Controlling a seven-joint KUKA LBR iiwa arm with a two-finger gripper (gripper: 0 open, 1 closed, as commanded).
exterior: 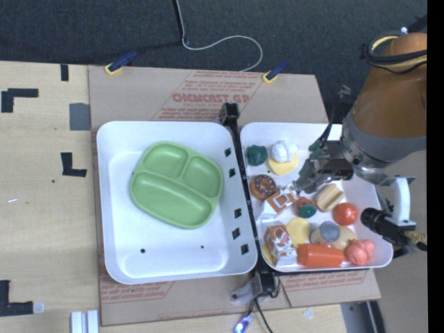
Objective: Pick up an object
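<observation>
The right bin [320, 127] is crowded with small toy foods. Along its near edge an orange-red carrot-like piece [320, 256] is laid, long and rounded, its long axis running parallel to that edge, with the thicker end seemingly toward the bin's right corner, though the blur leaves this uncertain. A red tomato [345, 214] is seen beside the right wall, a brown doughnut [263, 186] near the divider, and a white-and-yellow piece [282, 157] toward the far edge. The gripper [307, 180] is positioned low over the middle of this bin; how far it is opened, and whether anything is held, cannot be told. In the left bin [114, 207] a green divided plate [177, 184] is set centrally.
</observation>
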